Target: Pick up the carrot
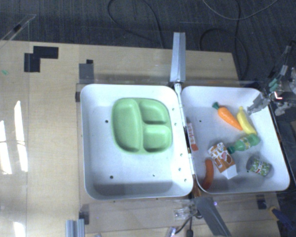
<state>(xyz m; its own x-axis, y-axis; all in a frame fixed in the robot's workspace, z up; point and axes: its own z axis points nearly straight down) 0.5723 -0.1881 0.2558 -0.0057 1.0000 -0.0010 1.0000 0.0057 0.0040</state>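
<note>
Just left of the gripper (pixel 260 102), whose opening I cannot tell, the right bin (pixel 281 174) holds the carrot (pixel 228 116) beside a banana (pixel 246 122); farther left, the left bin (pixel 96 181) holds a green tray (pixel 140 125).

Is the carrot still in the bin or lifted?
In the bin: the carrot lies flat on the right bin floor beside the banana.

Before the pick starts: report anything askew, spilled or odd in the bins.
Nothing stands out. The carrot lies whole beside the banana in the right bin; the green tray sits flat in the left bin.
</note>
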